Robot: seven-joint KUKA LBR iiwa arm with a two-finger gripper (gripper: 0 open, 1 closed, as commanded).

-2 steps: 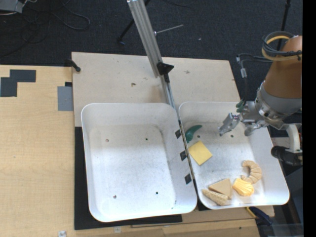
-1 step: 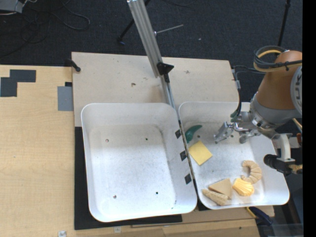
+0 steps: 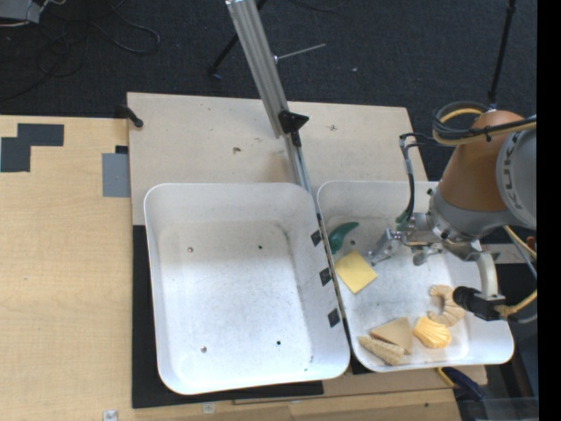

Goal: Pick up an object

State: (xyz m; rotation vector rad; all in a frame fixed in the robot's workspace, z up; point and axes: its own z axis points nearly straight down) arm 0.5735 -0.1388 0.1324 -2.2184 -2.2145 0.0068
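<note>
Though its state is unclear, claw [image 3: 383, 251] near yellow block [image 3: 356, 272], by divider edge.

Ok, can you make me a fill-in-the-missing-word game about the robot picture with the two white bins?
1. The yellow square lies in the ______ bin.
2. The teal piece lies right beside the ______ between the two bins.
3. The gripper hovers over the ______ bin.
4. The robot arm wears a band colored ______.

Missing words: right; divider; right; orange
</note>
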